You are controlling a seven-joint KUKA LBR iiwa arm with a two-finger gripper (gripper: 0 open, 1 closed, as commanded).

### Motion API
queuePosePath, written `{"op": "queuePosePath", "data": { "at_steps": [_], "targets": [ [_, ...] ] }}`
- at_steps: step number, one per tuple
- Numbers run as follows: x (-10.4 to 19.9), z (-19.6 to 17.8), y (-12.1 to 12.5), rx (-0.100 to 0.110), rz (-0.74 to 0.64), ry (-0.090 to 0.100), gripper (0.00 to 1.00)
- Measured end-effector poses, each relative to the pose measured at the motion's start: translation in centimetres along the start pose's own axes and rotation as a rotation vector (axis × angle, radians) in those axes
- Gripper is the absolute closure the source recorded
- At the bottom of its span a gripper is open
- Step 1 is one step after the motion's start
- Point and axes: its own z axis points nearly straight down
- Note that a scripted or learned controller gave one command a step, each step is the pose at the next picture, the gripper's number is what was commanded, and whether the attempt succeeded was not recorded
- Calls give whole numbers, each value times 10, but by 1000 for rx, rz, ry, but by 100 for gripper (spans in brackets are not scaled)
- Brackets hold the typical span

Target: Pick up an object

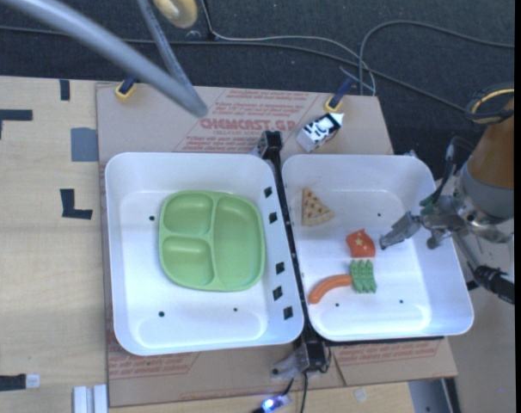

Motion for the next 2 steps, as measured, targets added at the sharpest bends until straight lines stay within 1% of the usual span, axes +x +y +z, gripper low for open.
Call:
{"op": "queuePosePath", "data": {
  "at_steps": [1,2],
  "targets": [
    [0,-7,3,-13,-4,-3,0],
    [-2,36,4,-10,-4,-3,0]
  ]
}}
